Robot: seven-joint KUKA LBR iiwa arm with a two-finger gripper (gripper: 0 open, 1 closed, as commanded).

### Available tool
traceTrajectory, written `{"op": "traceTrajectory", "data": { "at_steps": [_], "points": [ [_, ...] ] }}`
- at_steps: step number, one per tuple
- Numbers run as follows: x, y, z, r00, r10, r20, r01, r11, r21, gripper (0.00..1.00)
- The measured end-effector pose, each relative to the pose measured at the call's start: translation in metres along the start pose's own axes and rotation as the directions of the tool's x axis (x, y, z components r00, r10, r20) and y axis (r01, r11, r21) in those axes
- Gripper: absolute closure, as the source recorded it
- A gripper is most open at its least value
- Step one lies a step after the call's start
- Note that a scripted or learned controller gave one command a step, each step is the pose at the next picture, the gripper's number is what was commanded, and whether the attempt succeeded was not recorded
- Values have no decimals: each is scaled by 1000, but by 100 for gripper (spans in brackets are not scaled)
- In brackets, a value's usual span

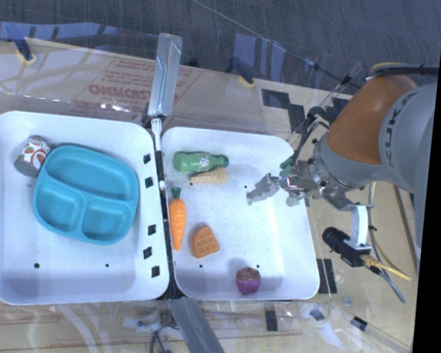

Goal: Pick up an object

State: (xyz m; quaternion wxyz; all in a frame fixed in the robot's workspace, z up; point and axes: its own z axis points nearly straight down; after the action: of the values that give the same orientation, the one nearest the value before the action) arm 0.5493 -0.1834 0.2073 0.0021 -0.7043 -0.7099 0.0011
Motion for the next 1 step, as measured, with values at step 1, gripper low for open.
{"op": "traceTrajectory", "data": {
  "at_steps": [1],
  "points": [
    [52,-9,86,999,-36,-2,36,999,7,0]
  ]
}}
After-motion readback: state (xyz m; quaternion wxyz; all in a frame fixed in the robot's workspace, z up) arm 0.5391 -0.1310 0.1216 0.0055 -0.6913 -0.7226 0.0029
